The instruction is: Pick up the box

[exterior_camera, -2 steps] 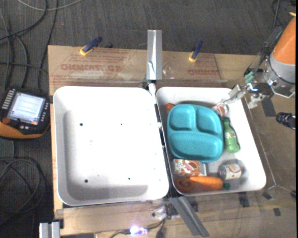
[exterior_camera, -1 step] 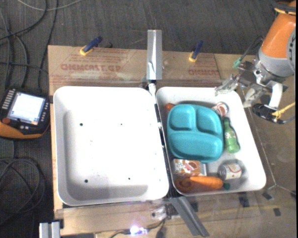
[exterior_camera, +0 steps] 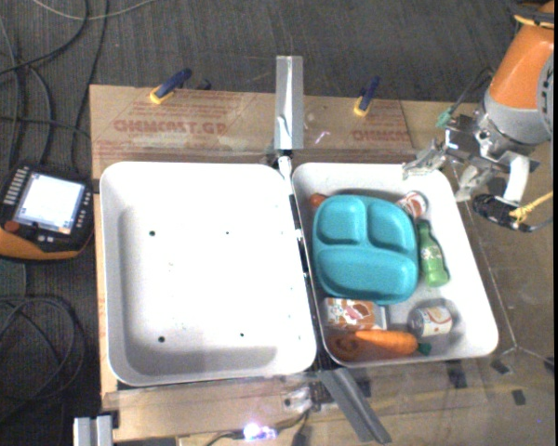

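Fixed overhead camera, slanted down on both white bins (exterior_camera: 112, 249)

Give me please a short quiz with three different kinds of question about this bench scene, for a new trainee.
1. True or false: the teal plate lies in the right bin.
2. Multiple choice: the box is found
A. in the left bin
B. partly under the teal plate's near edge, just above the carrot
C. between the pincer's tips
3. Fill in the blank: the green bottle lies along the plate's ____ side, as the camera sees it.

Key: 1 true; 2 B; 3 right. Note that the pincer is beyond the right bin's far right corner, away from the box.
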